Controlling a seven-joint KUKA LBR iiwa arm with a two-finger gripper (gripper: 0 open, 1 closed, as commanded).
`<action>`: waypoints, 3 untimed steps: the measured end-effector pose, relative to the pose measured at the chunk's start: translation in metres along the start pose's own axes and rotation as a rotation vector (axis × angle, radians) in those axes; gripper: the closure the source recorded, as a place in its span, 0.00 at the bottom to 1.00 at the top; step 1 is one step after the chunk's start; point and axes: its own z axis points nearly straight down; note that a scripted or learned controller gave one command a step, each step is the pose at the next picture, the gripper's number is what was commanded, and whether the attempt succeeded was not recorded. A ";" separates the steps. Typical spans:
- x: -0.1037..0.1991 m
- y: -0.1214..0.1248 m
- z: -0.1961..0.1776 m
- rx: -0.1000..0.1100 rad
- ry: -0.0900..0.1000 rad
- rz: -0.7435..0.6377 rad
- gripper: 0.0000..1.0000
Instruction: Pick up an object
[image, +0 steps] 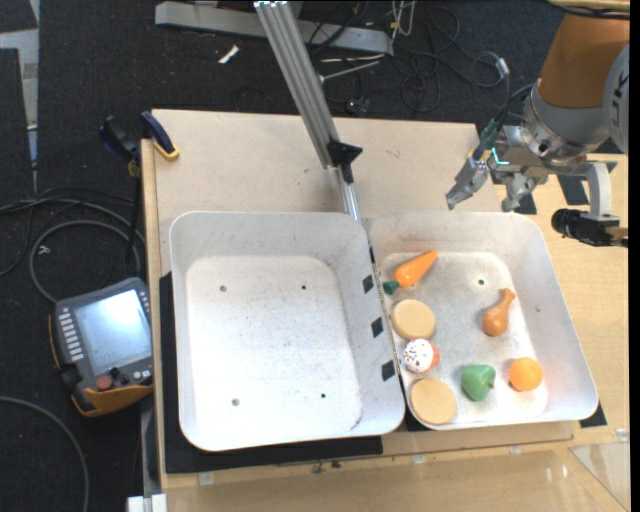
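The right bin (540, 262) holds several toy foods: an orange carrot (416, 267), a tan round biscuit (413, 320), a white sprinkled ball (418, 355), a second tan biscuit (433, 400), a green pepper (478, 380), an orange fruit (525, 374) and a brown drumstick (497, 313). My gripper (491, 194) hangs above the bin's far rim at the upper right, open, its two fingers spread with nothing between them. It is well above and behind the objects.
The left bin (200, 250) lies beside the right one. A slanted metal pole (310, 90) rises from the bins' shared far edge. A teach pendant (105, 340) lies off the bench at the left. Bare bench top (250, 160) stretches behind the bins.
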 end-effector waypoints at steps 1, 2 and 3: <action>0.000 0.001 -0.003 -0.005 -0.001 -0.001 0.00; -0.009 0.003 0.049 0.000 -0.001 0.004 0.00; -0.015 0.008 0.096 -0.001 -0.001 0.004 0.00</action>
